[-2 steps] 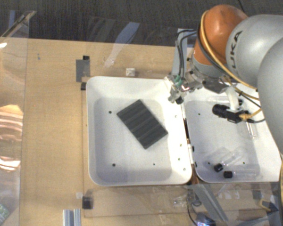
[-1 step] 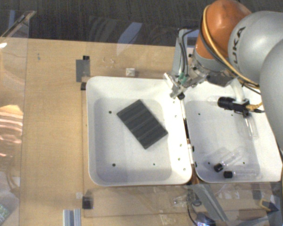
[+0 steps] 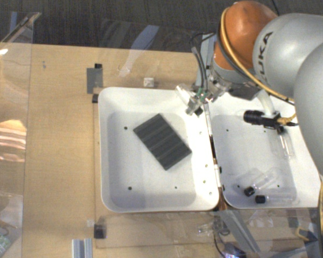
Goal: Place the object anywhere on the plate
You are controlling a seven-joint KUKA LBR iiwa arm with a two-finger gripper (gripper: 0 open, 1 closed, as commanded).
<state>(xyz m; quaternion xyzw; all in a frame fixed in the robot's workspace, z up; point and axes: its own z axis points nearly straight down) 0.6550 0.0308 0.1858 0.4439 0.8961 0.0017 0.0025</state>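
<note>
Low in the right bin (image 3: 231, 144), near its front edge, lies the object (image 3: 261, 179), a clear plastic piece that is hard to make out against the white floor; two small black bits (image 3: 249, 190) sit just beside it, one closer to the front wall than the other, and I cannot tell whether they belong to it or lie loose. Across the seam where the two bins touch, in the left bin (image 3: 112, 165), the plate (image 3: 162, 141) lies flat, a dark grey ribbed rectangle turned at a slant to the bin walls and set a little back of the middle, well apart from the object. My hand (image 3: 192, 103) hangs over the far right corner of the left bin, right at that seam, beyond the plate's far corner and far from the object; I cannot tell whether it is wide or narrow. Behind it my grey arm with its orange band (image 3: 242, 26) reaches in from the right. On the wooden surface (image 3: 59, 144), just behind the left bin, sits a small white block (image 3: 148, 82).
</note>
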